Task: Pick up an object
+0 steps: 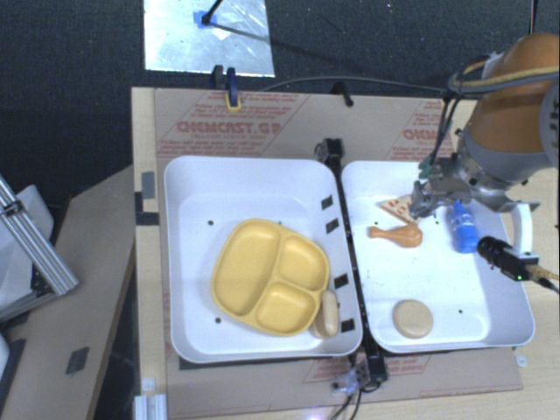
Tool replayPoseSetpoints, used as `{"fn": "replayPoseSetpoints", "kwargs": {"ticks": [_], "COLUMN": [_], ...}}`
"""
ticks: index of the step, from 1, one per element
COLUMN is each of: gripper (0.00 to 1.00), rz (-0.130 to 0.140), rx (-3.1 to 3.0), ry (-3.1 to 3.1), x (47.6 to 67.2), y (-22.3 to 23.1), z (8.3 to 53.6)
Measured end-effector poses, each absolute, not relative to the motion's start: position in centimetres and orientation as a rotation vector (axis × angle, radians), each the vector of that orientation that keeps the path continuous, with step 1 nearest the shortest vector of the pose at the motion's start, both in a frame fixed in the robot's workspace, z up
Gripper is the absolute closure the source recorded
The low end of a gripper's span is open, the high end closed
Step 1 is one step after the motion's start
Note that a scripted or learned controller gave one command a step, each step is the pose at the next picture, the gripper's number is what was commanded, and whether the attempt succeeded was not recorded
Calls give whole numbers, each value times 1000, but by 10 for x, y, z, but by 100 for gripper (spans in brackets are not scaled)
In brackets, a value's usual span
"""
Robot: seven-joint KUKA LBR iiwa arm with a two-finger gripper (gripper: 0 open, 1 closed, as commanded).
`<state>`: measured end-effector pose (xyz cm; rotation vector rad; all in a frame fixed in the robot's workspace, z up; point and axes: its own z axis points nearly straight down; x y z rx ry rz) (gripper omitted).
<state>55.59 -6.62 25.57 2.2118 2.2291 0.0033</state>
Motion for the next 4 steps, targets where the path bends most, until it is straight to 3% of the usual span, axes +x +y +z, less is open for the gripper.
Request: {"fn": "replayPoseSetpoints", "kwargs": {"ticks": [1,3,4], "gripper": [100,100,100], "rz": [3,3,-1], "rx": [2211,2211,2215], "ry": [2232,2233,2229], "x": [553,527,527], "y": [-6,97,109], "z": [243,240,217]}}
